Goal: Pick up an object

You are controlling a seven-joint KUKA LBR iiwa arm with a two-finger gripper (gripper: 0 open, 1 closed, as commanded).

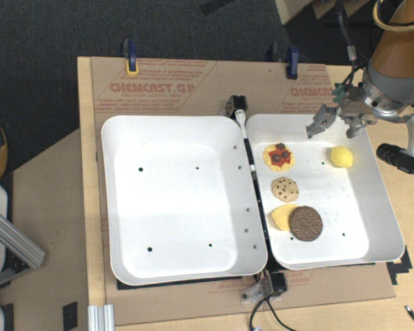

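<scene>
The right bin holds several small food toys. A pizza-like round with red topping lies near its left wall. Below that sit a pale chocolate-chip cookie, a yellow wedge and a dark brown cookie overlapping the wedge. A yellow ball rests toward the right. My gripper hangs over the back of this bin, up and left of the yellow ball. Its fingers are spread open with nothing between them.
The left bin lies beside the right one, with a black clip at the back of the seam. Two blue clamps hold the cardboard sheet at the rear. A cable and connector sit at the front.
</scene>
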